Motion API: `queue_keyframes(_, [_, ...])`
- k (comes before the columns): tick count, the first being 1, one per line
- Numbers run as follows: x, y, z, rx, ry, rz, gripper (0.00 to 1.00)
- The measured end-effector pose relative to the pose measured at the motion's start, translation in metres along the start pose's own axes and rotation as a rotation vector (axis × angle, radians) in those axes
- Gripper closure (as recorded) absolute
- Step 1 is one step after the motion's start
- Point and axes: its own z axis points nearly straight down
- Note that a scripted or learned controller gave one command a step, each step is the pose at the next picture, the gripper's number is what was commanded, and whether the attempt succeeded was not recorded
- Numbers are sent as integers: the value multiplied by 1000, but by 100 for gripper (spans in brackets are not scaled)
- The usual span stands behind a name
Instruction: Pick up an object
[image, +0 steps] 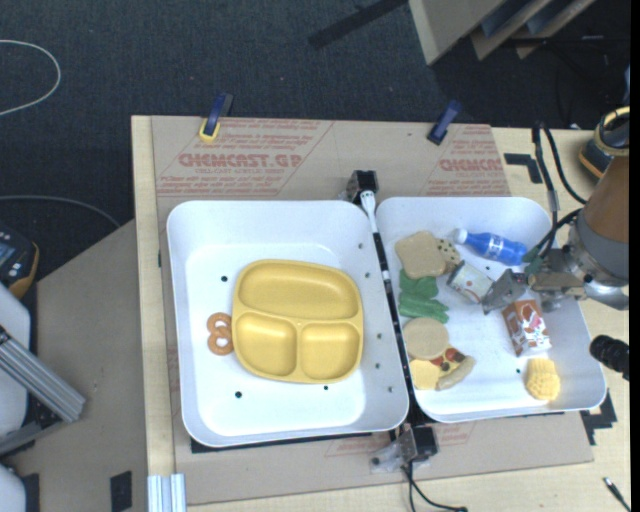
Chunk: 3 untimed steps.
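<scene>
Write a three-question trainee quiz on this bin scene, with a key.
1. True or false: the yellow tray lies in the left bin.
2. What lies against the tray's left edge? A) pretzel B) bottle C) corn
3. Fill in: the gripper is over the ____ bin.

Key: 1 true. 2 A, the pretzel; the bottle and corn are in the right bin. 3 right.
</scene>
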Motion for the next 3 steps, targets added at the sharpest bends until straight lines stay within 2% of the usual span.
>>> queue_keyframes(1, [0,3,-7,-15,-3,-3,0])
queue_keyframes(2, [10,8,50,-7,1,-4,0])
queue_keyframes(3, [11,15,95,-9,0,-3,0])
